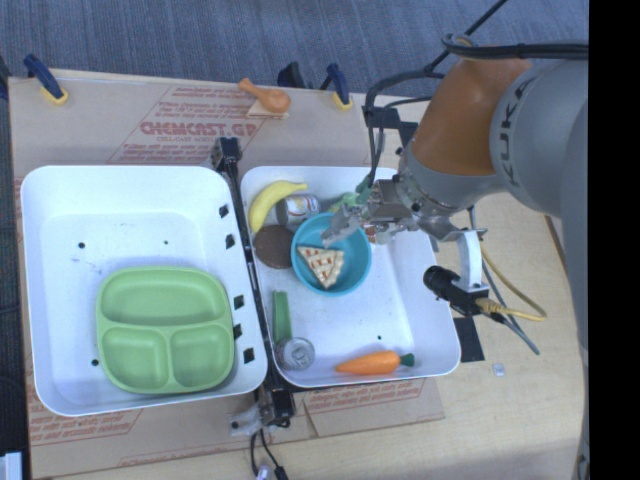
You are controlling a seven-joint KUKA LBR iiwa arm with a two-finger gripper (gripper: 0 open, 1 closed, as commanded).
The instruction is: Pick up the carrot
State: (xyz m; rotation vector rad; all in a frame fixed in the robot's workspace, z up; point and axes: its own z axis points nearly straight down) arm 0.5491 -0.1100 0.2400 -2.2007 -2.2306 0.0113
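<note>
Grey arm (pixel 520 138) above right bin (pixel 425 338), carrot (pixel 372 364) at front edge

1. Pale green plastic tray with 3 compartments (pixel 165 328) in the left white bin (pixel 40 268);
2. Right white bin (pixel 425 303): yellow banana (pixel 270 201); blue bowl (pixel 352 268) holding a waffle wedge (pixel 324 265); brown disc (pixel 271 247); silver can (pixel 295 352).

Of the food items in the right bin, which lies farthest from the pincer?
The carrot, orange with a green top, at the bin's near edge. The banana and the sandwich in the blue bowl lie far closer to the pincer.
</note>
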